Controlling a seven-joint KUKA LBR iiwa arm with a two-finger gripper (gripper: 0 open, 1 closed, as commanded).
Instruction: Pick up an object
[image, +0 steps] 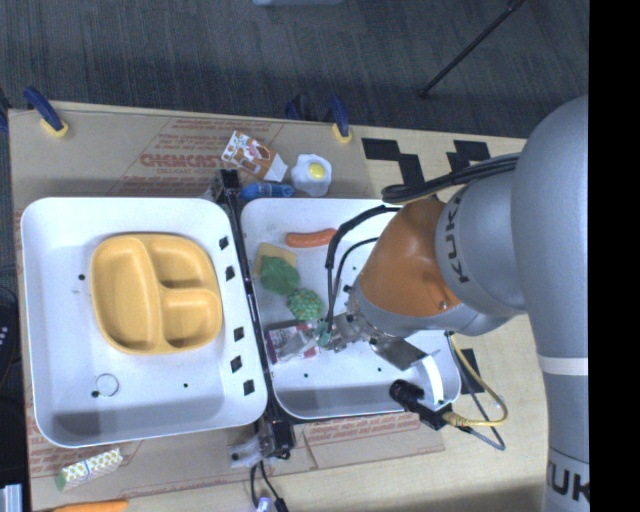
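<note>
Grey arm's gripper (326, 335), finger state indiscernible, low in right bin (330, 400); green broccoli piece (305, 302) just above-left, clear packet (290, 343) beside, sausage (311, 239) farther up.

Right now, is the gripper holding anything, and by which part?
Cannot be told. The gripper is down in the right bin beside the broccoli and a wrapped packet; the wrist hides any contact.

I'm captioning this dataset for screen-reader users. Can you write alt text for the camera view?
A grey robot arm with an orange band reaches from the right into the right-hand white bin, its gripper low beside a green broccoli-like toy, a yellow-green block and an orange hot dog. The left white bin holds a yellow divided tray.
</note>
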